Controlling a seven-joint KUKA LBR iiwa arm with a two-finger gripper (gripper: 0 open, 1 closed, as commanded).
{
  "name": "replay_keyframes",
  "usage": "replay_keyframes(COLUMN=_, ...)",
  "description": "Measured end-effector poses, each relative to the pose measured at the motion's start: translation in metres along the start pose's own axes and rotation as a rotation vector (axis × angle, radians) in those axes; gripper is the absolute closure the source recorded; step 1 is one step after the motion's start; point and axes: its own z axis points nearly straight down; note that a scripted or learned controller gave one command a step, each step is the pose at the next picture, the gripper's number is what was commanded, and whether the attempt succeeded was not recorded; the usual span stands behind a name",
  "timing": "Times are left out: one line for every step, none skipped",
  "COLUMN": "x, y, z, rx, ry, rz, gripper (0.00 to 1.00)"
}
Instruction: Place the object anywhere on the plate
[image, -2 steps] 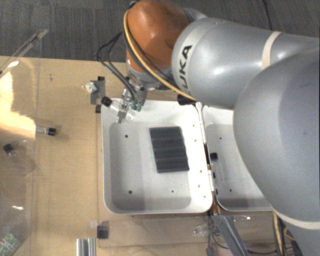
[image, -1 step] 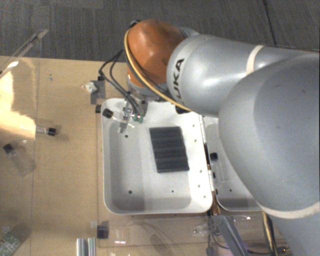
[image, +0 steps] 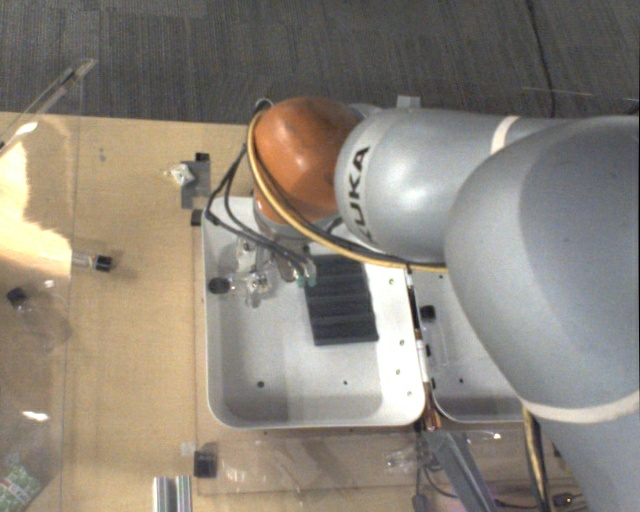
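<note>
Two shallow white bins sit side by side on the bench (image: 120, 350). The left bin (image: 300, 400) is the one the gripper (image: 255, 278) hangs over, near the bin's far left corner. The floor of this bin holds one black ridged slab (image: 340, 300), rectangular with parallel grooves across its top, lying flat. It cannot be told whether this slab is the plate or the object to be moved.

The right bin (image: 470, 400) lies past the slab from the gripper, and the grey arm (image: 520, 230) hides most of it. A strip of its white floor and its near left corner show, and its contents cannot be made out.

The slab lies just beside the gripper, on the side toward the arm and the right bin, and a little nearer the camera. In this slanted view its far left corner sits close under the gripper's dark cables (image: 300, 268). It cannot be told whether they touch. The slab rests on the bin floor and is not in the gripper's hold.

The gripper is a cluster of pale metal and cables below the orange band (image: 300, 150). Whether it is open or closed cannot be told, and nothing can be seen in its grasp.
</note>
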Motion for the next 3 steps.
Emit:
replay_keyframes(x=-0.045, y=0.006, z=-0.014, rx=-0.004, ry=0.001, rz=-0.405, gripper=1.00)
replay_keyframes(x=-0.045, y=0.006, z=-0.063, rx=-0.008, ry=-0.002, rz=-0.747, gripper=1.00)
replay_keyframes(x=-0.041, y=-0.007, z=-0.093, rx=-0.009, ry=-0.002, rz=-1.136, gripper=1.00)
